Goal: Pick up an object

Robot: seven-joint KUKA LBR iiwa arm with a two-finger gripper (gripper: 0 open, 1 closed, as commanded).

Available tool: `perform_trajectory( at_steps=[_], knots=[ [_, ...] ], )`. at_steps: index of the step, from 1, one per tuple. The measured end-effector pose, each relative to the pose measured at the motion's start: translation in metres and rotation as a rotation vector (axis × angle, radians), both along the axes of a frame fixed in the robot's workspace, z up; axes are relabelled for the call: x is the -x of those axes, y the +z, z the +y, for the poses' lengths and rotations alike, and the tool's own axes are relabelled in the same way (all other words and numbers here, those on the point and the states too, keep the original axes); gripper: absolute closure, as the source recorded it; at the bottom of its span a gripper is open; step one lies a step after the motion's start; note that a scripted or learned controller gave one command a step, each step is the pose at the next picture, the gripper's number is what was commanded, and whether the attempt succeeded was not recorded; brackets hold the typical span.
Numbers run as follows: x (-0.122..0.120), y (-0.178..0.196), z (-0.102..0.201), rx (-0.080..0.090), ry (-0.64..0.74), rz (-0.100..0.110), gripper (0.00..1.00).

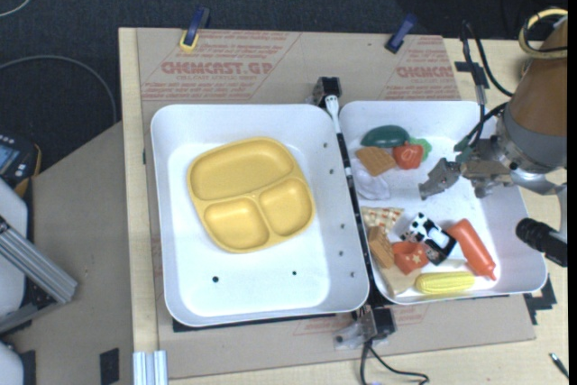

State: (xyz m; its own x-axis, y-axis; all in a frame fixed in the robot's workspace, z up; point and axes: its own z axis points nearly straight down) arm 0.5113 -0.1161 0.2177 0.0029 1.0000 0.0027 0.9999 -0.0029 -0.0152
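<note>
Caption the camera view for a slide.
Gripper hovers over toy food in the right bin; yellow divided plate fills the left.

Two bins sit side by side on the tabletop (pixel 135 194), touching along their inner edges. The left bin (pixel 171 140) holds a divided plate (pixel 250 194), set toward its back. The right bin (pixel 451 114) holds the small things: a leaf (pixel 385 136) at the back, a tomato (pixel 407 155) and a cracker (pixel 375 161) just before it; a cow (pixel 426 232) sits mid-bin, a carrot (pixel 475 248) to its right and a corn cob (pixel 444 283) at the front edge. The pincer (pixel 462 176) hangs over the bin's middle right, near the tomato.
</note>
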Motion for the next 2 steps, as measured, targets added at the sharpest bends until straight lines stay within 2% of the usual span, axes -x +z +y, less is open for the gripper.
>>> perform_trajectory(
  at_steps=[1,2],
  knots=[
    [-0.003,0.007,0.000,0.002,0.003,-0.015,0.00],
    [0.002,-0.051,0.009,0.000,0.003,-0.008,0.00]
  ],
)
